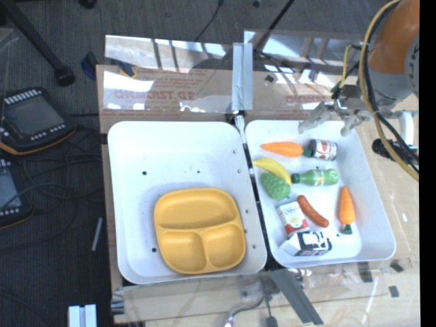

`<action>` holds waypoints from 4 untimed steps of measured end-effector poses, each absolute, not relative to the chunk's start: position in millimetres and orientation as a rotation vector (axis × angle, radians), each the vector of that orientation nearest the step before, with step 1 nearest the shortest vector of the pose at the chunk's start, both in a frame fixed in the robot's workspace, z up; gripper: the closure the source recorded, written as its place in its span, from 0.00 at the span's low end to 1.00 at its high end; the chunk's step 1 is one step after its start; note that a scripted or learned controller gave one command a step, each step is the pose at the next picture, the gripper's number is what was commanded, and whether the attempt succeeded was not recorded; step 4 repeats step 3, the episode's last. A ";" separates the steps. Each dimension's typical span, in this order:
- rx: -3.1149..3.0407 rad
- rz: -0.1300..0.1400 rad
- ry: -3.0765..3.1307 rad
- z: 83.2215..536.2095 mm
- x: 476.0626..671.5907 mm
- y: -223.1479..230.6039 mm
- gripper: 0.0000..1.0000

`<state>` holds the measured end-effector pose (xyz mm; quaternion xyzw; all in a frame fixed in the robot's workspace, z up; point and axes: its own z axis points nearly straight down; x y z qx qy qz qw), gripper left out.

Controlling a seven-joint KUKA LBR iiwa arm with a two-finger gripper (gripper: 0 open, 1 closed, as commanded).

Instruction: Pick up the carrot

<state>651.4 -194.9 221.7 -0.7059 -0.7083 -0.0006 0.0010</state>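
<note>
Carrots: one [281,149] upper middle of the right bin [381,213], another [346,206] at its right side.
Handling: likely light, rigid, smooth plastic; grip mid-body, across the width.
Claw [335,116]: upper right, fingers spread, holding nothing.

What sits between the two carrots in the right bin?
In the camera view, between the upper carrot and the right-hand carrot lie the small can and the green bottle.
</note>
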 end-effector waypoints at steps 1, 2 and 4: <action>-2.135 0.000 -2.307 94.4 667.9 -163.4 0.00; -2.123 0.021 -2.298 99.3 663.5 -164.1 1.00; -2.031 0.008 -2.397 193.6 650.3 -89.4 1.00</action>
